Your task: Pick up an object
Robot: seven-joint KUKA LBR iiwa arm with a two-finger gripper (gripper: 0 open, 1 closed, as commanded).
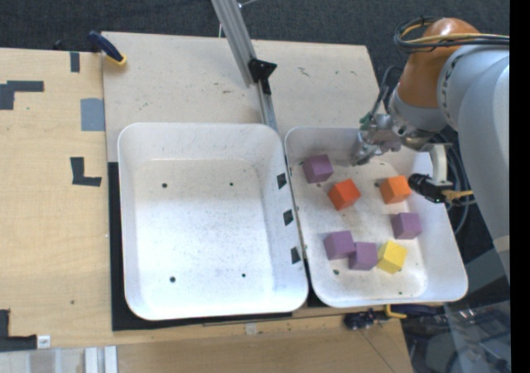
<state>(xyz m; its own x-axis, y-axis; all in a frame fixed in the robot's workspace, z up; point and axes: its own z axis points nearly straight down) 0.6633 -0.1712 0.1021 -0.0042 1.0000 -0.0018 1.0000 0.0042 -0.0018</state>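
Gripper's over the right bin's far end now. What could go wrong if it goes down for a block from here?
1. The gripper hangs near the right bin far wall, between blocks; a straight descent may close on nothing.
2. The purple block and orange block sit close together; reaching for one could nudge the other.
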